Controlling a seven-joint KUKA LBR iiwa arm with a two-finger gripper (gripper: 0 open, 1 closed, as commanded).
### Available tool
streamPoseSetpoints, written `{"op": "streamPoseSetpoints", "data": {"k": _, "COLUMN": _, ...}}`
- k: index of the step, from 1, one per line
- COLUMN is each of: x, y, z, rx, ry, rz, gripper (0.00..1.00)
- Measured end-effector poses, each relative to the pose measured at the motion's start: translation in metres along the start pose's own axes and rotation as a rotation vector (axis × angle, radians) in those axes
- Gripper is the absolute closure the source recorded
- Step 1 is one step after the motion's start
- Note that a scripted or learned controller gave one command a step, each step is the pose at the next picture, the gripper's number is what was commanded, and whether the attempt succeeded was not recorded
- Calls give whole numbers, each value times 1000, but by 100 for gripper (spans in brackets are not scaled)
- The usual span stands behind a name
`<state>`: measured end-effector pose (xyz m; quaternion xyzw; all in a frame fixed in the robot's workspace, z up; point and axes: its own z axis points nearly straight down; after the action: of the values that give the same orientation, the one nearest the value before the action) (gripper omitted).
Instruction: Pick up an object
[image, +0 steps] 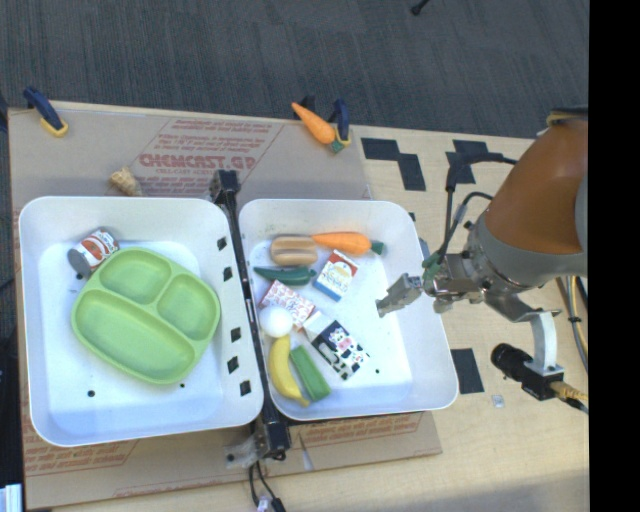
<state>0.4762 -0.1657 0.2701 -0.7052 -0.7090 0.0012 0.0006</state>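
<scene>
Over right bin (425, 330) | jaws (398, 296) state unclear | orange carrot (345, 242), green top

Arm (535, 215) cut off at the right edge, upper links out of frame. Gripper (400, 296) blurred, finger spacing impossible to read. Can (93, 249) partly tucked behind the green divided plate (146, 312). Labels on the small cartons (336, 275) too small to read. Banana (282, 369) partly covered by the green vegetable (309, 374). Desk (500, 440) cropped at bottom and right.
</scene>
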Motion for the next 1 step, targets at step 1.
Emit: {"op": "streamPoseSetpoints", "data": {"k": 1, "x": 0, "y": 1, "z": -11, "rx": -1, "ry": -1, "rz": -5, "gripper": 100}}
